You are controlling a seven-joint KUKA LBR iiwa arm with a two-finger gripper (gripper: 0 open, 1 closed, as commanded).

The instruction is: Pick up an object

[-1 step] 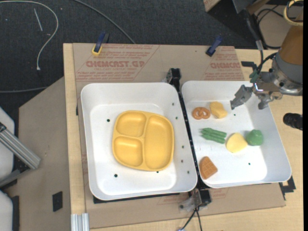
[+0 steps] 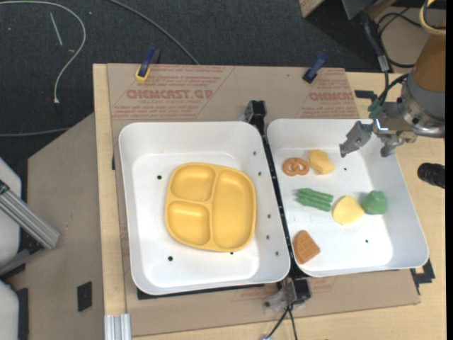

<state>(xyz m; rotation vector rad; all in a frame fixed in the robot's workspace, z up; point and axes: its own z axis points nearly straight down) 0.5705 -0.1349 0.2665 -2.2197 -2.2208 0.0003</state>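
Several toy foods lie in the right bin (image 2: 403, 250): a brown pretzel (image 2: 295, 166), a yellow block (image 2: 321, 162), a green bean pod (image 2: 313, 199), a pale yellow lemon-like piece (image 2: 347, 210), a green ball (image 2: 376, 202) and an orange waffle piece (image 2: 306, 246). My gripper (image 2: 371, 142) hangs above the bin's back right part, to the right of the yellow block. Its two fingers (image 2: 352, 141) stand apart and hold nothing.
The left bin (image 2: 141, 261) holds a yellow divided plate (image 2: 211, 206). A black clamp (image 2: 255, 112) sits between the bins at the back. Blue clips (image 2: 147, 63) pin the cardboard base. Cables and boxes lie beyond the bench at the top right.
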